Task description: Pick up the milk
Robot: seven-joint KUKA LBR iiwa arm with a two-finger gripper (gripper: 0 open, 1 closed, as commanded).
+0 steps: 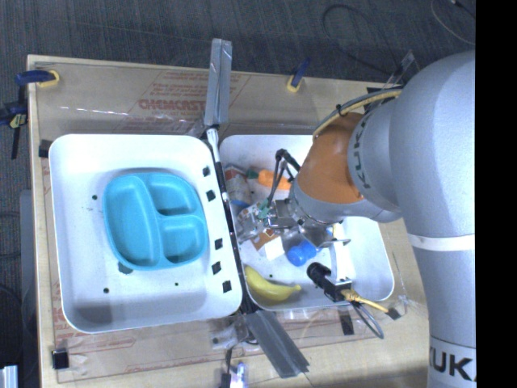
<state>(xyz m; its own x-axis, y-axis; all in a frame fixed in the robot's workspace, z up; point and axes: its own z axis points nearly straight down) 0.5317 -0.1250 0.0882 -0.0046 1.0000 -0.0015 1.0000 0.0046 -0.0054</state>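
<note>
Milk carton (273, 247) probably lying white among clutter in right bin (373, 253), just beside blue-capped item (300, 254) and above banana (271, 285), risking wrong grab under hand (279, 217), grip state impossible to tell.

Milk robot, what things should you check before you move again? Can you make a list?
1. Arm is over the right bin, where the small things lie: ok.
2. Milk found among the clutter: cannot tell, the arm covers much of it.
3. Gripper open or shut: cannot tell, it is hidden under the wrist.
4. Banana lies at the near edge, apart from the wrist: ok.
5. Blue round thing sits right under the wrist, in the way: not ok.
6. Blue tray rests alone in the left bin, out of the way: ok.
</note>
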